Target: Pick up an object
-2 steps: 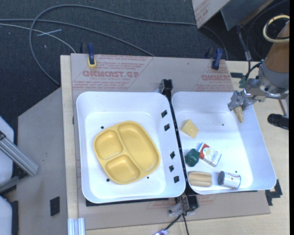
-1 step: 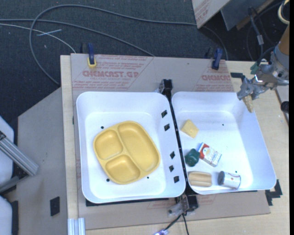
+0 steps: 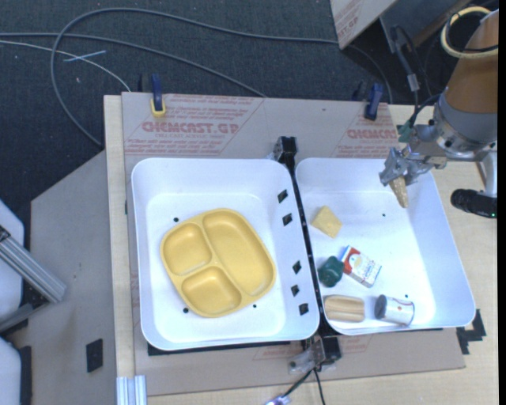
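My gripper hangs over the back right part of the right bin, above its floor. It is shut on a small tan wedge-shaped piece that pokes out below the fingers. On the bin floor lie a pale yellow block, a dark green round piece, a red and white small box, a tan wooden cylinder and a grey and white can on its side.
The left bin holds a yellow three-compartment tray. A black divider with clips runs between the bins. Blue clamps hold the cardboard backing at the rear. A cardboard box stands beyond the bench.
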Action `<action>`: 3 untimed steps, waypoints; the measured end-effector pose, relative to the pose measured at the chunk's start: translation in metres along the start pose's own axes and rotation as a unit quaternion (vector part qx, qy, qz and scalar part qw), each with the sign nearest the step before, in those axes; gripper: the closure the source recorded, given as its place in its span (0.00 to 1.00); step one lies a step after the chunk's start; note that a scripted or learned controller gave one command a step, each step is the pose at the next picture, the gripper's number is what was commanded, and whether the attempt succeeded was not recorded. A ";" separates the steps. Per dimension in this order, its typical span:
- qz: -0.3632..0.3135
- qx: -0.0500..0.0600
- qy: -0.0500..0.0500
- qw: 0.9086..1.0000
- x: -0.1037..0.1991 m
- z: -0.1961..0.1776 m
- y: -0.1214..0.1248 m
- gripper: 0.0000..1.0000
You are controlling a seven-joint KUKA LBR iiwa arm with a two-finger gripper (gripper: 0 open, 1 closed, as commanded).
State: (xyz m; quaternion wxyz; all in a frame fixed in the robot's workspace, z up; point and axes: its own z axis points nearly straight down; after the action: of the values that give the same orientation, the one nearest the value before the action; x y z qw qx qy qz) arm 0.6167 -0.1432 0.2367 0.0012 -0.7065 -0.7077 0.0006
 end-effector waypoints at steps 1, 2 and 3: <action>0.000 0.000 0.000 1.000 0.050 -0.008 -0.016 1.00; 0.000 0.000 0.000 1.000 0.100 0.005 -0.029 1.00; -0.001 0.000 0.001 1.000 0.160 -0.001 -0.041 1.00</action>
State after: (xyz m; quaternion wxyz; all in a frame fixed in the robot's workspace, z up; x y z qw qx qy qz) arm 0.5753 0.0167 0.2376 0.0018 -0.7057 -0.7085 0.0003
